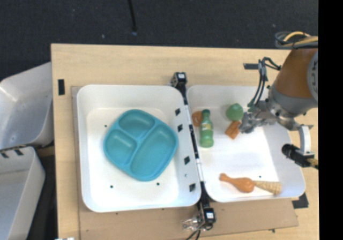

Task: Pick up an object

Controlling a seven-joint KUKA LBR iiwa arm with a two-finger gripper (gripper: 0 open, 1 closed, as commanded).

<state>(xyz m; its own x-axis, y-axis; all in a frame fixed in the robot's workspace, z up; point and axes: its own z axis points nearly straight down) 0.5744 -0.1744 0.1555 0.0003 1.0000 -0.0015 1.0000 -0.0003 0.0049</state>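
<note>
Open floor (244, 156) between bottle (206, 129), drumstick (238, 182)

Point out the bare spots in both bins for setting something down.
Left bin: strips around the blue sectioned plate, widest below it. Right bin: middle floor between the green plastic bottle and the orange toy drumstick. Crowded: upper part, around the gripper, green ball, orange block.

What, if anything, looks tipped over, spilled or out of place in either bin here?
Nothing looks spilled or broken. The green bottle lies on its side against the right bin's left wall, and the blue tray sits askew in the left bin. The gripper hovers beside a small orange piece.
</note>
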